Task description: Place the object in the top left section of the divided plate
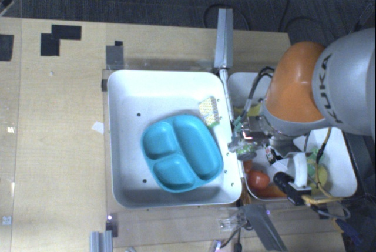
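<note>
A blue divided plate [182, 154] lies tilted in the left white bin [126, 127]; it has two small sections on its left side and one large section on its right. Nothing lies in any section. A small yellow-green dotted object [208, 110] rests against the left bin's right wall, just beyond the plate's upper right rim. My gripper [244, 144] hangs at the wall between the two bins, over the right bin's left edge, below and to the right of that object. The wrist hides much of it.
The right bin [348, 177] is largely covered by my arm. A red round item [257, 178] lies at its front left, and a yellowish item [321, 174] shows further right. A metal post [223, 39] stands behind the gap between the bins.
</note>
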Robot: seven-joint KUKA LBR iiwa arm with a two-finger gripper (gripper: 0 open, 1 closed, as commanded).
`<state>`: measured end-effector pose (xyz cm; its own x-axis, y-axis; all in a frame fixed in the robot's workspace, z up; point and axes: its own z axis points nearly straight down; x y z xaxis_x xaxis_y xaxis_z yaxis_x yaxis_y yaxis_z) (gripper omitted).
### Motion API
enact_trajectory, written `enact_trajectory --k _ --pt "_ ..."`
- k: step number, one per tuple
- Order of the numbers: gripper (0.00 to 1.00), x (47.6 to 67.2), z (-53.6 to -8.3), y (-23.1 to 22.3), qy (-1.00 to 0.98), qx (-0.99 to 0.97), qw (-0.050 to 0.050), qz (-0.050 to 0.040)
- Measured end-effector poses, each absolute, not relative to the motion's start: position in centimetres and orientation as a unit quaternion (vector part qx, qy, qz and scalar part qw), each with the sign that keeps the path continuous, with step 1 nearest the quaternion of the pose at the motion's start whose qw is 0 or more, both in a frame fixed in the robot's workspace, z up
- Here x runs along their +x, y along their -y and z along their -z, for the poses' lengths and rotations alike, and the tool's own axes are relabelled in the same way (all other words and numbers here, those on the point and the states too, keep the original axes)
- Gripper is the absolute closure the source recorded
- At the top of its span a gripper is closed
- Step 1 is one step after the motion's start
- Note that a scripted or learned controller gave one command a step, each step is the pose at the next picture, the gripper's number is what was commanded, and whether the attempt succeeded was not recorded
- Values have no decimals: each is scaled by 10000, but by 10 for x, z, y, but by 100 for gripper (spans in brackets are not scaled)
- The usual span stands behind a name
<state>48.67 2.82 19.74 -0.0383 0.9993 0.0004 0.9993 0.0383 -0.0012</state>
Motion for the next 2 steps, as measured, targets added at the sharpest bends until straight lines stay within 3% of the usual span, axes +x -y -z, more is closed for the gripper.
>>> enact_trajectory --k 1,2 --pt "100 486 -182 -99 7837 -6211 12 -9" --pt "100 486 -186 -133 8148 -5797 10 -9"
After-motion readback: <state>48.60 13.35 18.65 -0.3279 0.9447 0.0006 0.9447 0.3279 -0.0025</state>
